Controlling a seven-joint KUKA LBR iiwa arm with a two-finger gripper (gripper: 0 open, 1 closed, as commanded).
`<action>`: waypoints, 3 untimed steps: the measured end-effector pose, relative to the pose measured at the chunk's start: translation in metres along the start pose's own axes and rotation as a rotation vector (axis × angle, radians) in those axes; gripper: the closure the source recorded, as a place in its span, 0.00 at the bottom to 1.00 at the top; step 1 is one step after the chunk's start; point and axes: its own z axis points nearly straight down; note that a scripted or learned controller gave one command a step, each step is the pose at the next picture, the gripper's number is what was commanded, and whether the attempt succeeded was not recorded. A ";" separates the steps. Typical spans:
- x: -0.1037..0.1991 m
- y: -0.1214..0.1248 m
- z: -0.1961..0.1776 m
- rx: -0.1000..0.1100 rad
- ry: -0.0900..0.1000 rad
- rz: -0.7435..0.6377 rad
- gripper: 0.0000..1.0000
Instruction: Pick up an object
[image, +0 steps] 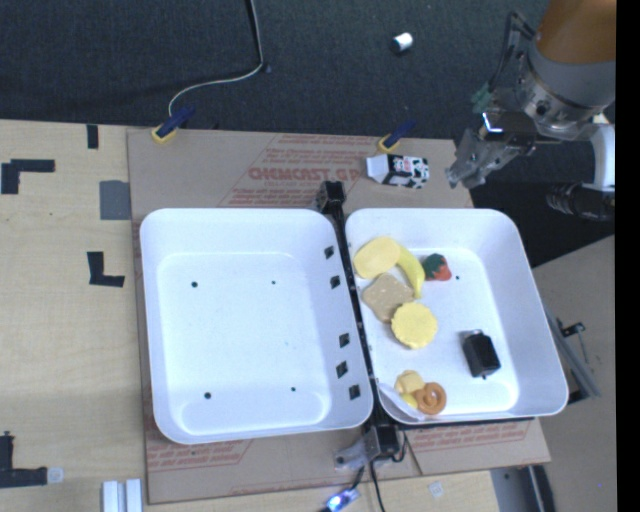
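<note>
The right bin (505, 250) holds several small items: a yellow lemon-like piece (373, 256), a yellow banana (411, 272), a tan slice (386, 295), a yellow round disc (413, 325), a red and green fruit (436, 267), a black block (481, 353) and a small orange ring with a yellow bit (425, 393). My gripper (472, 165) hangs above the bench beyond the right bin's far rim, well clear of the items. Nothing shows between its fingers.
The left bin (240, 330) lies beside the right one, joined by a black clip strip (342, 300). A small black-and-white object (400, 170) sits on the cardboard behind the bins. Blue-yellow clamps (172, 124) hold the cardboard's far edge.
</note>
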 end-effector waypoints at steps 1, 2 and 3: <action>0.000 0.000 -0.010 0.000 -0.001 -0.001 1.00; 0.001 0.001 -0.020 0.001 -0.002 -0.001 1.00; 0.001 0.001 -0.029 0.001 -0.002 -0.002 1.00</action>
